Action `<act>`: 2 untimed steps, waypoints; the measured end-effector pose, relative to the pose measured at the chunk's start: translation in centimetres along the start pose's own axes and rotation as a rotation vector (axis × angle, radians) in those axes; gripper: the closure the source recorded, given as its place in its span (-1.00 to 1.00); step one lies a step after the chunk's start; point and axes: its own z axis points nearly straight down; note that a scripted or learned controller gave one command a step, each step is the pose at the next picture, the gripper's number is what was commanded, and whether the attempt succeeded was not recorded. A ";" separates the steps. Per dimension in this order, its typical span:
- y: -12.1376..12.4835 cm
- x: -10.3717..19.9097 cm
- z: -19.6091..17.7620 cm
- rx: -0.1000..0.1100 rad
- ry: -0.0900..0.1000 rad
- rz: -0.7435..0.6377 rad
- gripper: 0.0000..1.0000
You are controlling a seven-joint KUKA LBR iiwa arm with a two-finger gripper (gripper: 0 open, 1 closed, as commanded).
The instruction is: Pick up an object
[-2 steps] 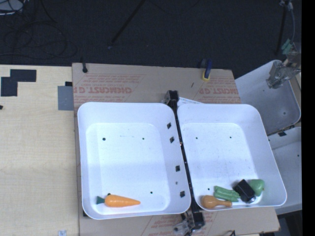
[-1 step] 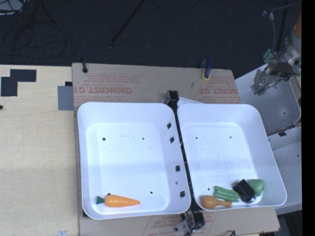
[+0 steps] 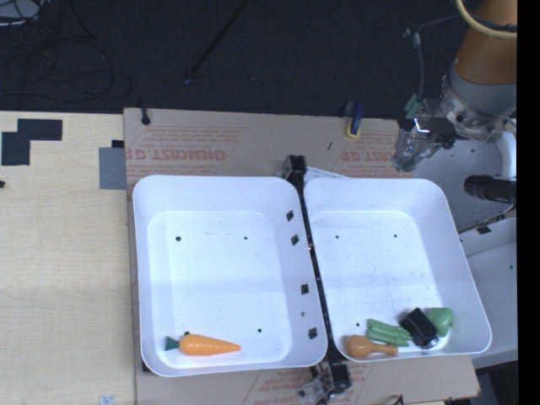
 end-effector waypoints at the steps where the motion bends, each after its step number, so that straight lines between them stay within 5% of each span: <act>1: -0.1 -3.7 3.5 0.000 -0.003 0.007 1.00; 2: 0.1 2.9 0.6 -0.006 -0.001 -0.002 1.00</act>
